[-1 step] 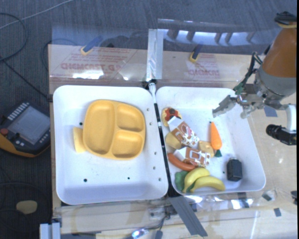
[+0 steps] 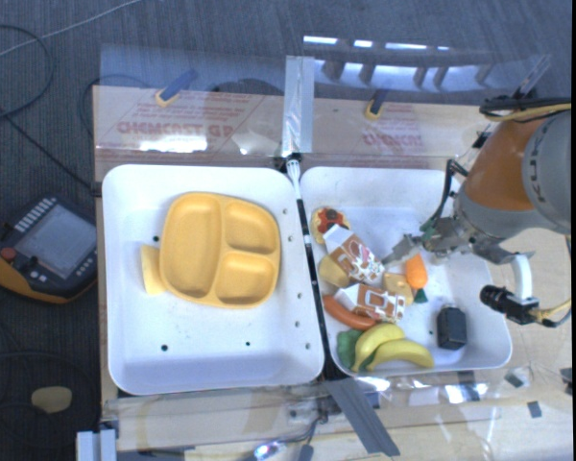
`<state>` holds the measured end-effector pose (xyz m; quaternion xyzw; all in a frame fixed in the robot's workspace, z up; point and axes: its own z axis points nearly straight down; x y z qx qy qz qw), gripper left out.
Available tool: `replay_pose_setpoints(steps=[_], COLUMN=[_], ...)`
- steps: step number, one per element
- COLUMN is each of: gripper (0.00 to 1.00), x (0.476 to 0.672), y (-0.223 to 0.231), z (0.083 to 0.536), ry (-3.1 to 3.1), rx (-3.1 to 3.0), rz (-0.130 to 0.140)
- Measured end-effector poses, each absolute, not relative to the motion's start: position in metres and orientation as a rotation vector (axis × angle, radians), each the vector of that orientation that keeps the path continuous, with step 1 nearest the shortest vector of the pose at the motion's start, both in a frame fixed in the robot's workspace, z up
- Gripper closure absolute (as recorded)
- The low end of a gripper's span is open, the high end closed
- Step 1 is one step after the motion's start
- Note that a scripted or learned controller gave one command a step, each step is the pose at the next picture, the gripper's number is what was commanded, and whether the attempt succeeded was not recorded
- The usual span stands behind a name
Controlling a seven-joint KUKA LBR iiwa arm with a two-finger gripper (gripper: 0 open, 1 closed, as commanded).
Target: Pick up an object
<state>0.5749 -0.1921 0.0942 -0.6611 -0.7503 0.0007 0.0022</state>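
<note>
The right bin (image 2: 480, 353) holds a pile of toy food. It includes two yellow bananas (image 2: 396, 348), a green pepper (image 2: 348, 344), a red sausage (image 2: 347, 312), two printed snack boxes (image 2: 353, 257) (image 2: 380, 303), an orange carrot (image 2: 417, 273) and a black block (image 2: 450, 327). My gripper (image 2: 420, 245) reaches in from the right, low over the bin's middle, just above the carrot and beside the snack boxes. I see nothing held in it.
The left bin (image 2: 125, 353) holds a yellow compartment plate (image 2: 219, 248) with a pale yellow piece (image 2: 151, 269) tucked at its left side. A raised divider (image 2: 307, 257) separates the bins. A handheld pendant (image 2: 48, 248) lies on the floor at far left.
</note>
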Motion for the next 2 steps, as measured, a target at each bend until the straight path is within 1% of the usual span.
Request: replay_pose_setpoints(steps=[1,2], gripper=[1.0,1.0], x=[0.575,0.609], y=[-0.192,-0.106], z=[0.1,0.241], ry=[-2.349,-2.238], rx=[-2.072,-2.2], rz=[0.003,0.008])
